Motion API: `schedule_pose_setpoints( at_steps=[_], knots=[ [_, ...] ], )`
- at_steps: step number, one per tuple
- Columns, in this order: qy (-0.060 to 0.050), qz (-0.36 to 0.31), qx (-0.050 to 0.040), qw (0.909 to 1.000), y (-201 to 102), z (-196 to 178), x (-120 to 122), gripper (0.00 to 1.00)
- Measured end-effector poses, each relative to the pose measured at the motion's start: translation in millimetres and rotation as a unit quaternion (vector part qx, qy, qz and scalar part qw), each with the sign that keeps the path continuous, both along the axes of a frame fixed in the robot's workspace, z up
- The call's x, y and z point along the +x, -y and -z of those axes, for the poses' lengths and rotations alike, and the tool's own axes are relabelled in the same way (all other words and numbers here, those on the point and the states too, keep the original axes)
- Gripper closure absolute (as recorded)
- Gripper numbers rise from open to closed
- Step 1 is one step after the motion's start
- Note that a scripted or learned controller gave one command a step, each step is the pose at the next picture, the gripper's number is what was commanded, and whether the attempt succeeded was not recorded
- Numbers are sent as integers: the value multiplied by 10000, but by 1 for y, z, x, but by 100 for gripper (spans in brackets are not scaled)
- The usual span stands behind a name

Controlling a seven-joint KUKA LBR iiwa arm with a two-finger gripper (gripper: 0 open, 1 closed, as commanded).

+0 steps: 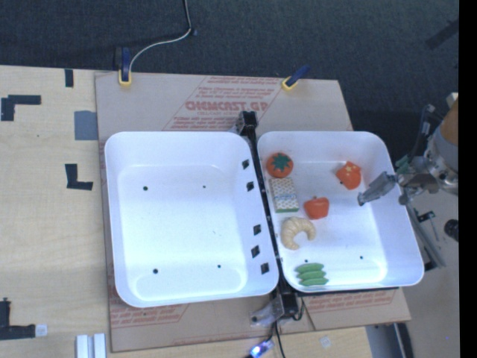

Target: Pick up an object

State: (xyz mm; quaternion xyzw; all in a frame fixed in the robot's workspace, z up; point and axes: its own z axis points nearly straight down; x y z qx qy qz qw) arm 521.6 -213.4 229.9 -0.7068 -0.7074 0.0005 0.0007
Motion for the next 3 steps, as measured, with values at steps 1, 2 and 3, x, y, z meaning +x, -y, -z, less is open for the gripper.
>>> schedule_pose_setpoints(
  at_steps=[1,2,3],
  knots=[
    [32,-54,-3,10000,-70,152,122,0],
    [43,12,-27,10000,14,78,148,0],
    [4,2,-12,10000,-4,148,108,0]
  ],
)
